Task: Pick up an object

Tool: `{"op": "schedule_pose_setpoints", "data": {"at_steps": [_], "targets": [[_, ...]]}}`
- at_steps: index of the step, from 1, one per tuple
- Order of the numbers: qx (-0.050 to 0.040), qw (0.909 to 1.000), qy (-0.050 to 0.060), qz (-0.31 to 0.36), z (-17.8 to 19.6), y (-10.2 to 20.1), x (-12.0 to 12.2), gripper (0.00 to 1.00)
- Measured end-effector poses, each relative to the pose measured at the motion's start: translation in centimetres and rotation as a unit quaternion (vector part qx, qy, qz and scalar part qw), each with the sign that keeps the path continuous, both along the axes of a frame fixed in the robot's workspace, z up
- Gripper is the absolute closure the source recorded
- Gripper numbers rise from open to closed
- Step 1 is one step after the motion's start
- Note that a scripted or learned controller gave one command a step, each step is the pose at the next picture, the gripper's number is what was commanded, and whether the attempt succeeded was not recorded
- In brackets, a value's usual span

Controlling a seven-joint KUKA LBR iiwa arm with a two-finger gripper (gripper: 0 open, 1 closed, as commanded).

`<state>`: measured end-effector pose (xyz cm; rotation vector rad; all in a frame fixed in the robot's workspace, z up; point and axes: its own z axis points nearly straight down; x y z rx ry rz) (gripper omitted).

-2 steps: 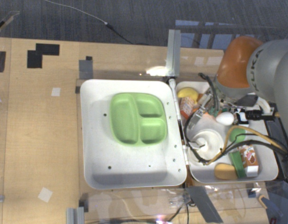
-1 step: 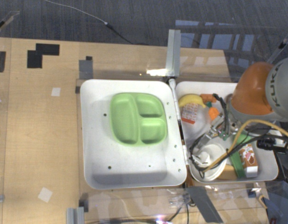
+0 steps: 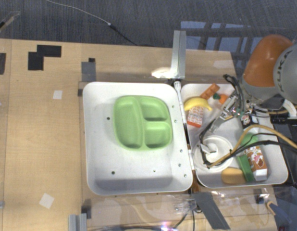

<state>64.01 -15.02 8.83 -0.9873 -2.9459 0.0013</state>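
On my feed the wooden tabletop (image 3: 38, 143) runs along the left, with black marks near its far edge; next comes the left bin (image 3: 98, 177), which holds a green divided plate (image 3: 142, 121) lying flat near its middle. Past the metal divider sits the right bin (image 3: 278, 174), crowded with things; at its far left corner I see a yellow banana (image 3: 194, 102) touching a small packet with red print (image 3: 195, 116), and beyond them an orange carrot-like piece (image 3: 211, 91). Nearer me lies a white round cup or bowl (image 3: 216, 147), with a tan bread-like lump (image 3: 232, 175) at the bin's near wall, then a green strip (image 3: 244, 160) and a brown-and-white carton (image 3: 257, 161) to its right. The arm comes in from the right, its orange band (image 3: 265, 61) high over the far corner; the end effector (image 3: 204, 147) reaches down at a slant toward the white cup, its tip just at the cup's left rim; cables cross it, and I cannot tell whether it is apart or together, nor whether anything sits in it.
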Motion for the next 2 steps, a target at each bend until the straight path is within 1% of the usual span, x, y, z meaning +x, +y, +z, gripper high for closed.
{"op": "schedule_pose_setpoints", "data": {"at_steps": [1,2], "targets": [[-0.0099,0.9968,-0.021,-0.076,0.0,5.9,-1.1,0.00],[-0.0101,0.9912,-0.022,-0.130,0.0,5.6,-6.2,0.00]]}}
